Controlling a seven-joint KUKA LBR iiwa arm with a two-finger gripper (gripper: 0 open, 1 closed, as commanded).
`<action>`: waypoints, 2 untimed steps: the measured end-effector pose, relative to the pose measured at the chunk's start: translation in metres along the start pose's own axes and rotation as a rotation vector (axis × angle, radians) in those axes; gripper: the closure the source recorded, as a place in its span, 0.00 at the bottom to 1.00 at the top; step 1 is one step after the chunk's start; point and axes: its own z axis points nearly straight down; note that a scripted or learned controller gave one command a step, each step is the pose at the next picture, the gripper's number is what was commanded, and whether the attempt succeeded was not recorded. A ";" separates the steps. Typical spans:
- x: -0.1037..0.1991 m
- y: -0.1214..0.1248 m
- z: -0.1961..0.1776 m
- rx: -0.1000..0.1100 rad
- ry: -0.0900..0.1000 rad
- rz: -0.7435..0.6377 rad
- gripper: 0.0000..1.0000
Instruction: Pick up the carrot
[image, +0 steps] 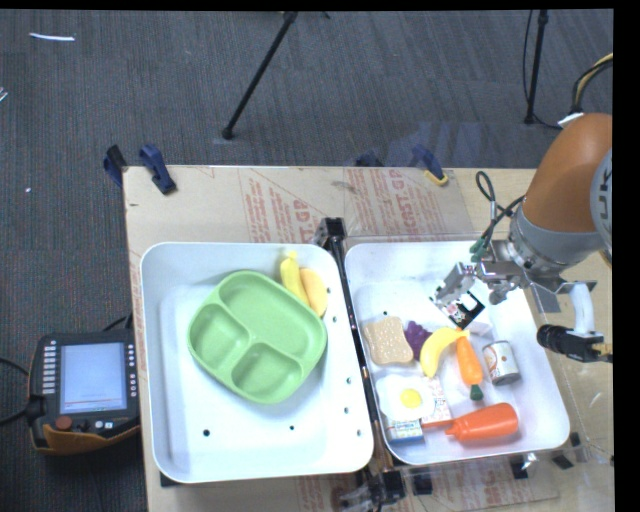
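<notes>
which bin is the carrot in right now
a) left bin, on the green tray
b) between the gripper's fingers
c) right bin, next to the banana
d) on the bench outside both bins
c: the carrot lies in the right bin just right of the banana, with the gripper above it and apart from it.

Dark grey carpet floor (120, 90), tripod legs (258, 75) at top, cardboard-topped bench (250, 200) — blue clamps (156, 168) on its edge
</notes>
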 end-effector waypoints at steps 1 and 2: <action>-0.014 -0.046 0.106 0.003 0.003 -0.028 0.00; -0.017 -0.044 0.094 -0.002 0.003 -0.022 1.00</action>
